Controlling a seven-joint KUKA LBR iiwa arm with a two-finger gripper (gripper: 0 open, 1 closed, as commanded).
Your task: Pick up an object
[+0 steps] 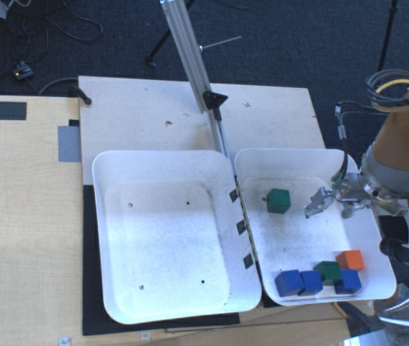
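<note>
A dark green cube sits alone in the upper middle of the right bin. At that bin's front right lies a cluster: an orange block, a green block and blue blocks with another blue block. My gripper hangs over the right bin, to the right of the green cube and apart from it, with nothing seen between its fingers.
The left bin lies beside the right one, with small black clips along their shared wall. A slanted aluminium post rises behind the bins. The arm's grey body and cables stand at the right edge.
</note>
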